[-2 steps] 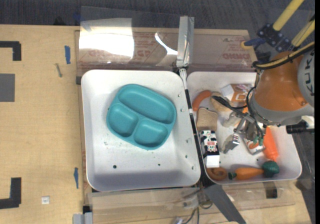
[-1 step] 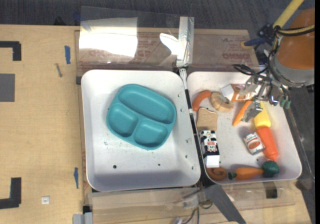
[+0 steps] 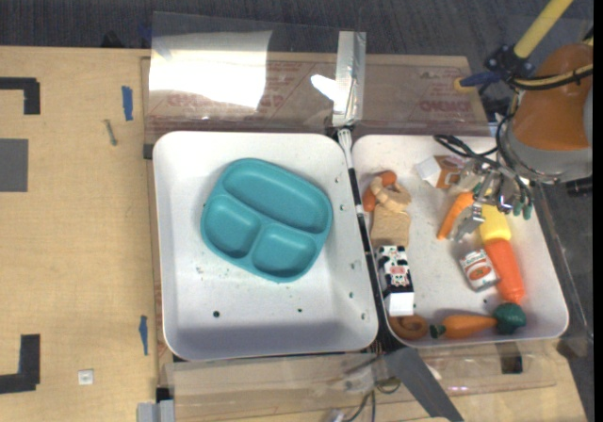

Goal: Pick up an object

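My gripper (image 3: pixel 485 196) hangs low over the upper right part of the right bin (image 3: pixel 556 316), under the grey wrist and its orange band (image 3: pixel 556 119). Just left of it and partly under it lies a slim orange carrot piece (image 3: pixel 451 214). Directly below the gripper lies a yellow-topped orange toy (image 3: pixel 504 255), with a small white and red can (image 3: pixel 478 269) at its left. Nothing shows clearly between the gripper's tips. Dark cables cross the gripper and hide part of it.
The left bin (image 3: pixel 179 316) holds a teal divided plate (image 3: pixel 267 219). Along the right bin's left wall lie a tan block (image 3: pixel 392 222) and a black and white carton (image 3: pixel 396 269). A carrot with a green end (image 3: pixel 468 324) lies at the front.
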Motion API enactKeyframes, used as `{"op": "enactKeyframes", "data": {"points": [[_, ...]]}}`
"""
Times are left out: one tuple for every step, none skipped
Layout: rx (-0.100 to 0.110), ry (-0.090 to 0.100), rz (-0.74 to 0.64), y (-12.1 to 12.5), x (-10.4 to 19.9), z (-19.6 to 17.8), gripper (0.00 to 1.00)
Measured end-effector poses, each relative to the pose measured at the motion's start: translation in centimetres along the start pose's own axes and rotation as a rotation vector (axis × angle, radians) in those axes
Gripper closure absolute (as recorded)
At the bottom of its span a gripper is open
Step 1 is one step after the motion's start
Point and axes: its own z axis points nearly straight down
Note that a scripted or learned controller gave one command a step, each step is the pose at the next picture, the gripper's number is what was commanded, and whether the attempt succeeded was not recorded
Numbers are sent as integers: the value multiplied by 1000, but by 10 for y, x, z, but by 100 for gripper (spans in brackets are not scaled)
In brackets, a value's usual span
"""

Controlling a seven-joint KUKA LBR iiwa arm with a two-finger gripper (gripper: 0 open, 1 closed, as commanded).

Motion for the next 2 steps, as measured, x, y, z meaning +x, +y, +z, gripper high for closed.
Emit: {"op": "enactKeyframes", "data": {"points": [[-1,-7,83,30,15,6,0],[-1,-7,90,25,16,6,0]]}}
